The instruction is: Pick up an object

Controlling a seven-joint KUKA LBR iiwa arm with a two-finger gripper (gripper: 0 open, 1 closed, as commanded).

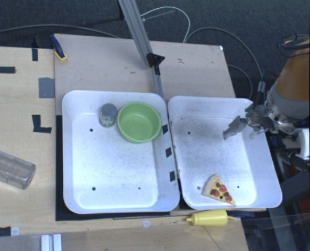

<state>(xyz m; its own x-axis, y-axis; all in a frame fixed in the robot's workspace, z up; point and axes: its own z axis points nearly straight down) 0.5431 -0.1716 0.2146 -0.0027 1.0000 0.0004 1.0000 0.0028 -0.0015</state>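
My gripper (pixel 233 128) hangs over the right bin (pixel 259 156), near its far right side, with nothing seen in it. A toy pizza slice (pixel 218 189) lies flat in the same bin's near corner, well below the gripper and apart from it. In the left bin (pixel 76 182), a green bowl (pixel 139 122) stands at the far right corner. A small can with a grey lid (pixel 108 115) stands just left of the bowl.
A yellow squeeze bottle (pixel 210 218) lies on the bench outside the right bin's front rim. A clear plastic container (pixel 8 167) rests at far left. A slanted metal pole (pixel 139 30) rises behind the bins, with cables around it.
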